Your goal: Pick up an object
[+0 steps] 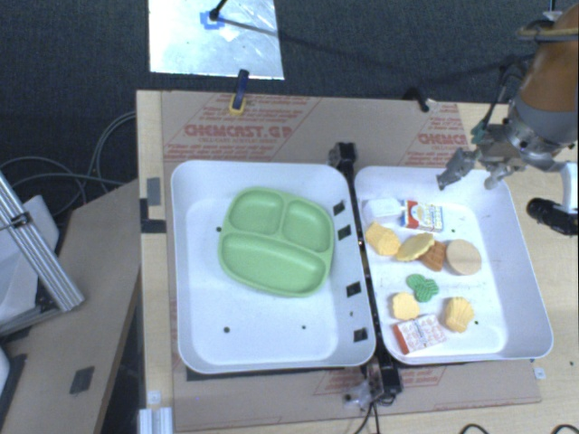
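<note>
The right bin [516,242] holds several small toy foods: a white and red packet [418,215], a yellow piece [383,240], a tan round slice [464,257], a green piece [422,287], yellow pieces [405,306] [458,314] and a red-and-white packet [420,334]. My gripper [472,174] hangs above the bin's far edge, its two fingers spread apart with nothing between them. It stands up and to the right of the white and red packet, clear of all the items.
The left bin [194,269] holds a green divided plate [276,240]. A black divider [355,242] runs between the bins. A cardboard sheet [298,125] lies under both bins. A metal frame [32,251] stands at the far left.
</note>
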